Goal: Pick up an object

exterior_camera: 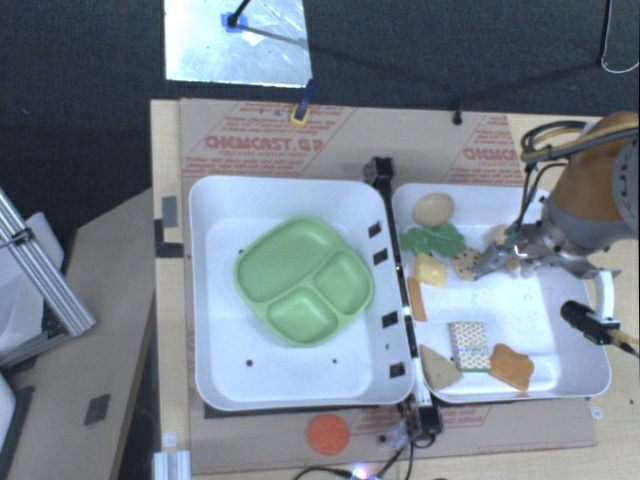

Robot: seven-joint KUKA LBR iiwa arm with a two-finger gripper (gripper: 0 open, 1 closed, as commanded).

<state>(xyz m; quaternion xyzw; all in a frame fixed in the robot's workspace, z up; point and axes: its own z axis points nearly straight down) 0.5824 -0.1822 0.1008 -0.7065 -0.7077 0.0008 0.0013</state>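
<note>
My gripper (497,257) reaches in from the right and hangs low over the upper middle of the right bin (575,353). Just left of it lies a small speckled brown piece (465,262). Further left are a yellow cheese wedge (431,270), a green leafy piece (432,239) and a tan egg-shaped object (433,209). An orange strip (416,298) lies along the bin's left wall. Near the front edge sit a small patterned box (468,345), a piece of toast (511,367) and a pale triangular slice (438,367).
The left bin (215,368) holds a green divided plate (305,280). An orange disc (328,433) lies on the bench in front of the bins. A silver sheet (237,28) lies beyond the bench at the back. The grey arm (590,208) covers the right bin's far right corner.
</note>
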